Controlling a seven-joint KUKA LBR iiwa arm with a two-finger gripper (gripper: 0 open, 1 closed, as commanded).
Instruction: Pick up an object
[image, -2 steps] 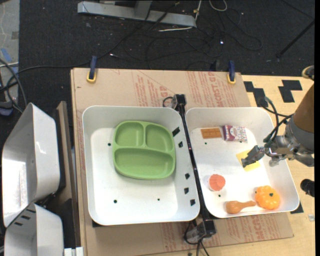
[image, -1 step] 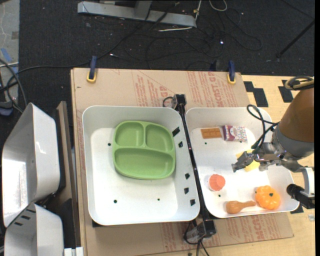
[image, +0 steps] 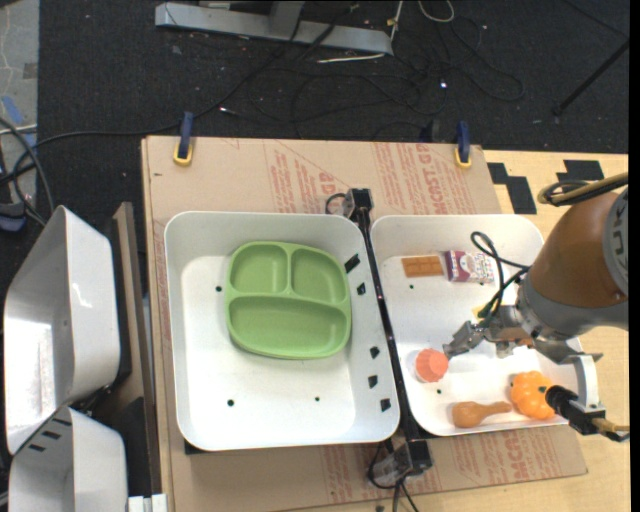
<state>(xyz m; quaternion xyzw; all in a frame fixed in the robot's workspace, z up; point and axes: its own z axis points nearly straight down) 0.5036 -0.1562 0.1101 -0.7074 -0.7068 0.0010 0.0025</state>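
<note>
End effector (image: 466, 341), finger state unclear, hovers beside one pink ball (image: 432, 365).

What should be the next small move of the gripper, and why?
Probably a short move toward the left and down onto the small red object. The gripper hangs just beside it in the right bin, nothing is seen between its fingers, and this object is nearest.

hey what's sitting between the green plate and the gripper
In the camera view, the divider where the two bins meet, then bare white floor of the right bin, separates the green plate from the gripper. A pink ball lies just below that line.
</note>
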